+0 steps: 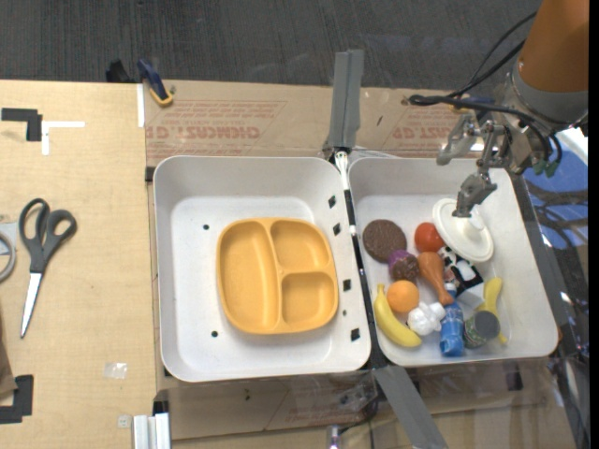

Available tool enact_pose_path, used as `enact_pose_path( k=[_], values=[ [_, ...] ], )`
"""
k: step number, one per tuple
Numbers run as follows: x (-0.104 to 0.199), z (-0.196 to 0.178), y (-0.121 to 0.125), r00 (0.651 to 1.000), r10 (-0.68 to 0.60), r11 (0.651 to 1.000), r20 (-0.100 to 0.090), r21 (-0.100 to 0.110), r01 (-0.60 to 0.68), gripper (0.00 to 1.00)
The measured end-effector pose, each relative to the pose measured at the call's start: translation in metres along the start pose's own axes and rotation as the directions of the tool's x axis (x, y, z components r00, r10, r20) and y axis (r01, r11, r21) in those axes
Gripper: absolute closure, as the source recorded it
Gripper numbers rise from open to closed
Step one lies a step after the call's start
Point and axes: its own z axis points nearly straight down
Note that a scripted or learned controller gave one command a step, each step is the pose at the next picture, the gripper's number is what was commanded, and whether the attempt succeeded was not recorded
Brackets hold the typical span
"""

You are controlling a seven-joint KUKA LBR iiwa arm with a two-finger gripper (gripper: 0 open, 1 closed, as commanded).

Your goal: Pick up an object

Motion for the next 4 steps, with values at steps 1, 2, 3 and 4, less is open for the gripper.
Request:
enact_pose_path(
  k=[1,2,3,4],
  values=[
    [0.060,0.172,-0.025,1.000,-0.019,1.000,-0.001,0.000,0.019,0.00],
    [0.078,0.191,0.014,0.984,0.177,0.984,-0.001,0.000,-0.177,0.00],
    [0.076,0.181,0.014,0.985,0.175,0.985,0.003,0.000,-0.175,1.00],
    [0.063,0.141,-0.034,0.999,-0.032,0.999,0.002,0.000,0.032,1.00]
  ],
)
